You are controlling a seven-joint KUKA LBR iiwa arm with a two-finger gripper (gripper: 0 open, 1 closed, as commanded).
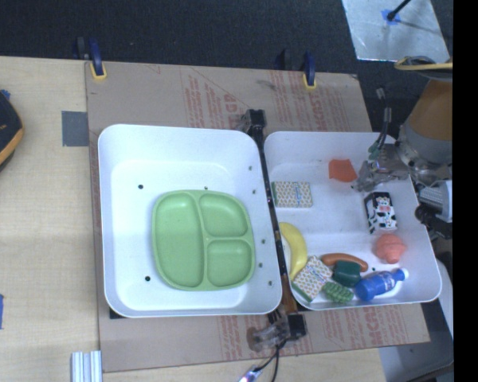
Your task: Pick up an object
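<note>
Spanning the bench side by side were the two white bins: the left bin (119,213) held a green divided plate (201,239), while the right bin (319,151) carried all the loose things. The arm (430,118) reached in at the right bin's far right corner, its gripper (374,168) hanging low over the floor there; whether its fingers stood apart or together could not be made out at this slant, and nothing could be seen held between them.

Nearest the gripper lay an orange block (342,169), just to its left, and a small cow figure (380,212) just below it; either looked the likeliest target. Further off were a pink ball (389,247), a patterned pad (292,194) by the left wall, and a crowd at the near edge: banana (295,247), a checkered packet (311,276), a carrot-like piece (344,259), a dark green piece (346,274) and a blue bottle (378,284).

The risks, as I judged them: the block lay flat and low, so the fingers might close above it or nudge it aside; the cow figure could tip or slide out of a glancing pinch; and working so close to the bin's right wall, a finger might catch the rim.
</note>
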